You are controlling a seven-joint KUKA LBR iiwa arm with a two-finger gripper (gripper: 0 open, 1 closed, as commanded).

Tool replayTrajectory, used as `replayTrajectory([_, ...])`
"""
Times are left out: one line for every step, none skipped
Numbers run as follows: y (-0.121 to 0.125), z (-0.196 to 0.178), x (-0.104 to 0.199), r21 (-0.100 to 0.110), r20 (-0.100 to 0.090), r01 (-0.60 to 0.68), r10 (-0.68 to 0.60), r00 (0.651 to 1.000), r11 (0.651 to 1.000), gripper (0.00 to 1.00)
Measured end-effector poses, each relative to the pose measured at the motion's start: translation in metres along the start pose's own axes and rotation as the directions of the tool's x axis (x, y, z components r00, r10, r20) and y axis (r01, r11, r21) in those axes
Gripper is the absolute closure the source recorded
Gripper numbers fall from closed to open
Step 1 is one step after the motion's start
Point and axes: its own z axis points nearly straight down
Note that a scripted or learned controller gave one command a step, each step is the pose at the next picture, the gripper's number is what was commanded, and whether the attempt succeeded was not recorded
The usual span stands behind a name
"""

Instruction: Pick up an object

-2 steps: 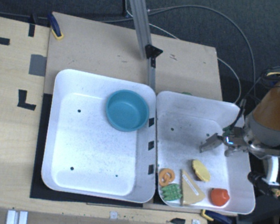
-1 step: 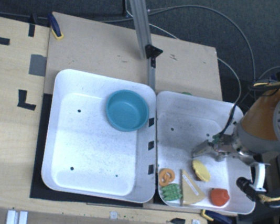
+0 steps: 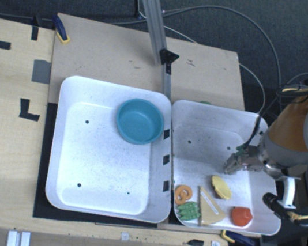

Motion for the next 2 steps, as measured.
replayTrajectory([0.004, -0.062, -0.003, -0.004, 0.001, 0.000, 0.000, 1.000, 1.000, 1.00])
replayTrajectory([0.005, -0.107, -0.003, -0.003, 0.000, 0.000, 0.000, 1.000, 1.000, 1.00])
